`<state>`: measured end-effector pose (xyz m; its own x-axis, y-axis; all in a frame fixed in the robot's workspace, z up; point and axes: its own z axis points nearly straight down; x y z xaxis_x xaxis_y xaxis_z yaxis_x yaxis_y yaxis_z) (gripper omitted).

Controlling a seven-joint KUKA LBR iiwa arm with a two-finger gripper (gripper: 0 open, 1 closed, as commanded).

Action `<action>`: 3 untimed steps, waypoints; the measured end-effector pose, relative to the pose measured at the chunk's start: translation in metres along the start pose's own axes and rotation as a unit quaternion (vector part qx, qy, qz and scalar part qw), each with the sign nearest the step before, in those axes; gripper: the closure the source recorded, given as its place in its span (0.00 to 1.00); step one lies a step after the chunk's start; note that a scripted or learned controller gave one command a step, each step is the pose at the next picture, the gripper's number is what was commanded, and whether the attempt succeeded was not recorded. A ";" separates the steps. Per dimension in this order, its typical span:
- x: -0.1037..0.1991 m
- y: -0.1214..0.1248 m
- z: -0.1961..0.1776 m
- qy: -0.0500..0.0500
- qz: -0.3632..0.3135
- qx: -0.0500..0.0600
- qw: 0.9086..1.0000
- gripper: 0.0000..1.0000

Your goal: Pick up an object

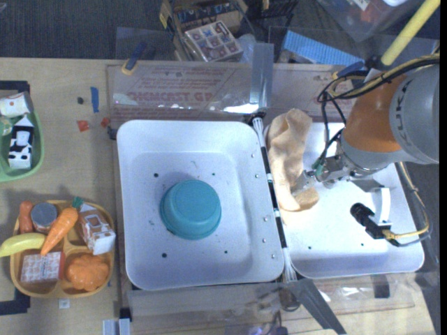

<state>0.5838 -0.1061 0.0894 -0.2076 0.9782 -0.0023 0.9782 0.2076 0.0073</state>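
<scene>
Watching: I see the arm reaching in from the right over the right bin, grey body with an orange band above the wrist.
Gripper: my gripper sits low at the left side of the right bin, right against the cloth; I cannot tell how wide it stands (the wrist and cables crowd that spot).
Cloth: a crumpled tan cloth lies along the left wall of the right bin, running from the far edge down toward the middle; the gripper tip touches its right side, but I cannot see cloth between any part of it.
Left bin: the left bin holds a teal bowl turned upside down, near its centre, well apart from the gripper.
Black part: a small black piece of the arm's gear hangs over the right bin, nearer me than the gripper.
Desk, left side: on the desk a yellow tray carries toy food (a carrot, a banana and some boxes); a green dish sits beyond it at the left edge.
Beyond the bins: a clear plastic sheet lies flat just past the left bin.
</scene>
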 end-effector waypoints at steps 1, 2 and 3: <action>-0.001 0.001 -0.011 0.000 0.002 -0.002 1.000 1.00; -0.002 0.001 -0.011 0.000 0.002 -0.002 1.000 0.00; 0.004 0.000 -0.002 -0.001 -0.044 -0.001 0.999 0.00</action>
<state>0.5834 -0.1019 0.0909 -0.2924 0.9563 -0.0059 0.9562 0.2925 0.0099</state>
